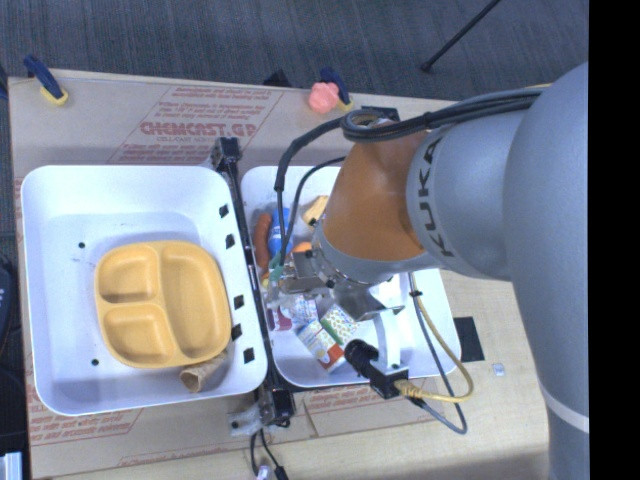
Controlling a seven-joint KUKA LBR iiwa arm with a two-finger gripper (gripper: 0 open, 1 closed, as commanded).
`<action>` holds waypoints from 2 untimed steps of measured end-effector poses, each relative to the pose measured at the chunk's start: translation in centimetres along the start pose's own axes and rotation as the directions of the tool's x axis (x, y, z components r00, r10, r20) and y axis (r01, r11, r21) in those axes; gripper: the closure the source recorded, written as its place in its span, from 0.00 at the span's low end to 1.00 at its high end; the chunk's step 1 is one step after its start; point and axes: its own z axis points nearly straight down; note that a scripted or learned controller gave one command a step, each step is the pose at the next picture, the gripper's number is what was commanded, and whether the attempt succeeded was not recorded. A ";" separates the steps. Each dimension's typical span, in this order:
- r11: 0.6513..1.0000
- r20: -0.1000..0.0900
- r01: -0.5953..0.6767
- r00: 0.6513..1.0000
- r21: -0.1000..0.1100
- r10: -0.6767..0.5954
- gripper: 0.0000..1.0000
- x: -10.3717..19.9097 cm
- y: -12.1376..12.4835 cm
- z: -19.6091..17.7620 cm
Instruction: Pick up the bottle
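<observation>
– While you're on the near edge, what's closest?
– Left bin [40, 268], front wall: a tan cone-shaped piece [203, 373] lies on its side, touching the rim of the yellow divided plate [160, 300]. The plate fills the bin's middle.
– Right bin [310, 373]?
– Near side has a small printed carton [322, 338], green and red, tilted. A reddish scrap sits just left of it; can't tell what it is.
– Claw?
– Claw [300, 286] is down inside the right bin, just beyond the carton, close to the wall shared with the left bin. The arm [480, 198] and its orange band cover it from above. Can't tell whether it's spread or pressed together, and nothing shows as pinched.
– Bottle?
– Bottle [282, 226], blue and clear, partly behind a black cable. It's in the right bin by that same shared wall, just on the far side of the claw. Near it, but contact can't be judged.
– Anything beside it?
– An orange-red stick [262, 236] just left of it, against the wall. A pale yellow piece [315, 208] to its right, half under the arm.
– Far side?
– On the bench [150, 128] back edge, a pink lump [322, 97] and a blue clamp [45, 80] at the far left corner.
</observation>
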 end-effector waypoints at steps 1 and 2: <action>0.999 0.002 0.048 0.999 -0.005 -0.048 1.00 -6.7 -0.6 -10.1; 0.948 0.001 0.318 0.948 -0.002 -0.318 1.00 -5.1 -0.5 -3.9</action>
